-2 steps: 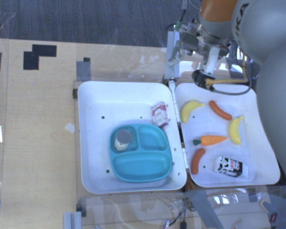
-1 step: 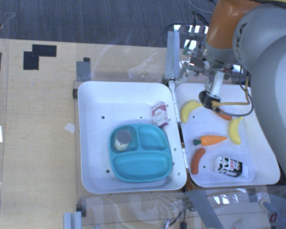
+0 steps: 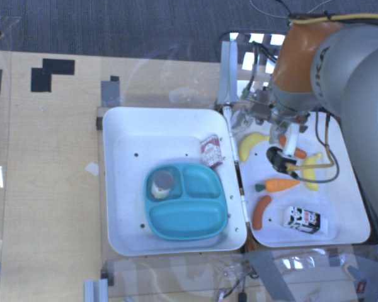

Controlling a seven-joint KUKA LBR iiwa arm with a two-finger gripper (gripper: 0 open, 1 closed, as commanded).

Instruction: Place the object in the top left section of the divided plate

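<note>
**Already Home? Round Grey Piece Sat in the Plate's Top Left Section**

Well, what a picture this was. The blue divided plate (image 3: 188, 222) lay in the left bin (image 3: 120, 187), and a small round grey object (image 3: 162, 182), perhaps a tin or cup seen from above, sat squarely in its top left section. The other two sections were bare. By my reading, the placing looked done, or very close to it.

Over in the right bin (image 3: 356, 228), the tool (image 3: 288, 145) hung low on the grey arm (image 3: 353, 74), well apart from the plate. It hovered just beside a banana (image 3: 252, 145) and right above a dark object (image 3: 280, 160). Whether it was open or closed, I could not tell; nothing was visibly gripped. Below it lay a carrot (image 3: 280, 185), an orange-red sausage-like piece (image 3: 261, 211) and a cow-patterned carton (image 3: 302, 219). A red and white packet (image 3: 211, 151) leaned by the left bin's right wall, near the plate.

Now, the handling. That grey piece looked stiff and light, with a smooth, possibly slippery side. I would take it from straight above, across its width, squeezing the outer wall rather than the top. It sat close to the section's ridges, so room for a grip looked tight. A clumsy nudge might shift the light plate along the bin.
</note>
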